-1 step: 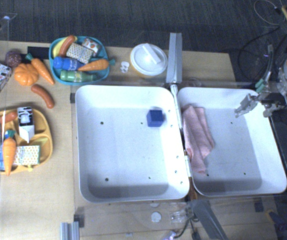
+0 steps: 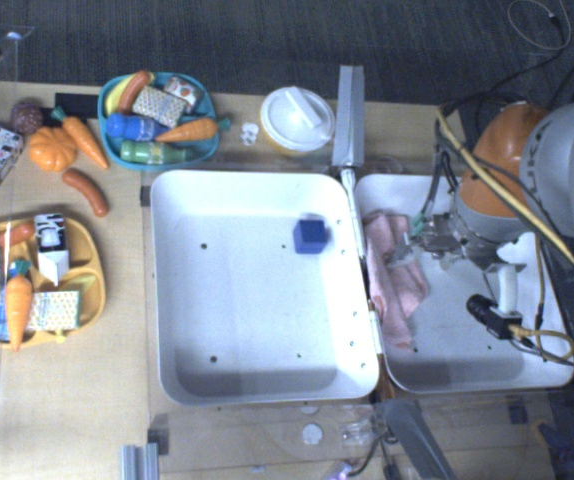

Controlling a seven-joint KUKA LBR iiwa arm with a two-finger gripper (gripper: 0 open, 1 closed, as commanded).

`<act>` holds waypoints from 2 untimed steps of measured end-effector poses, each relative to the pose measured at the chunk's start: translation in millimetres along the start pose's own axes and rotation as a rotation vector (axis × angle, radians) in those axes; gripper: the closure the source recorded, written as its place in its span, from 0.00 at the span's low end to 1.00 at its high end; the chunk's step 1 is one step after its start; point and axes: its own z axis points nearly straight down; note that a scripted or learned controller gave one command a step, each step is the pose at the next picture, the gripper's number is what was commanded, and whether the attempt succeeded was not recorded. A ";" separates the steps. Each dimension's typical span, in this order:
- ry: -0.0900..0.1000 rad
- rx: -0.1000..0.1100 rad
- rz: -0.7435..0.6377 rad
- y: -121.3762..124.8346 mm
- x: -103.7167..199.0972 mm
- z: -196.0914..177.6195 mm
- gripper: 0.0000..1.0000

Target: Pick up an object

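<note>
Low over the right bin (image 2: 527, 373), the end effector (image 2: 404, 257) reaches in from the right and sits at the pink cloth (image 2: 395, 278); whether it is spread or pressed together cannot be told, since its tip blends into the cloth's folds. Directly beneath and to the left of the end effector, the cloth lies crumpled along the bin's left wall, running from near the top of the bin down toward its lower half. Behind the end effector, to its right, the grey arm (image 2: 567, 158) with its orange band (image 2: 502, 158) rises out of the bin, with black and yellow cables looping beside it.

Left of the end effector, across the wall between the bins, a small blue block (image 2: 311, 235) rests in the upper right part of the left bin (image 2: 257, 348), well apart from the cloth. Up and to the left, on the surface (image 2: 117, 348) beyond the bins, stand a white lidded bowl (image 2: 298, 119) and a blue dish of toy food (image 2: 159, 120). Far to the left sits a yellow tray (image 2: 33, 280) of more toy food, with an orange toy pumpkin (image 2: 50, 148) above it.
</note>
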 end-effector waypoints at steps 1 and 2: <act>-0.002 -0.012 -0.132 -38.8 0.6 2.8 0.00; -0.003 -0.009 -0.108 31.1 -5.4 4.2 0.00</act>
